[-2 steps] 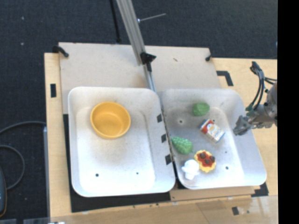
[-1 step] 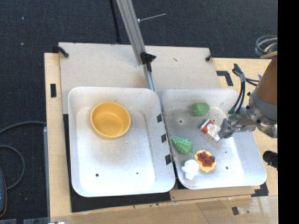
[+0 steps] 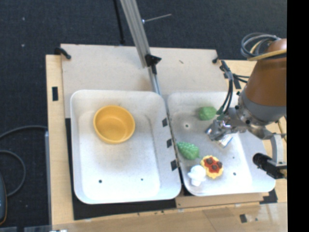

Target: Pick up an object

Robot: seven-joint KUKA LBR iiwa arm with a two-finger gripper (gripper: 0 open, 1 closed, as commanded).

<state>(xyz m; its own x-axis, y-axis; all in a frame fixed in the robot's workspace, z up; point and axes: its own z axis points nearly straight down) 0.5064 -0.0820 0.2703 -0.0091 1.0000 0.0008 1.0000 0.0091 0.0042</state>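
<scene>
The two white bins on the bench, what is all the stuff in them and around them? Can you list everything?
shallow white plastic bins: 2, white, side by side on the bench, left one, right one
round yellow plastic bowl: 1, yellow, upper left part of the left bin
bumpy green toy pieces: 2, green, right bin, one near the top, one by the left wall
small yellow toy with red and dark topping: 1, yellow and red, lower part of the right bin
small white lumpy object: 1, white, lower part of the right bin, beside the yellow toy
robot arm: 1, grey and orange, over the right bin
claw: 1, metal, above the right bin's middle
</scene>
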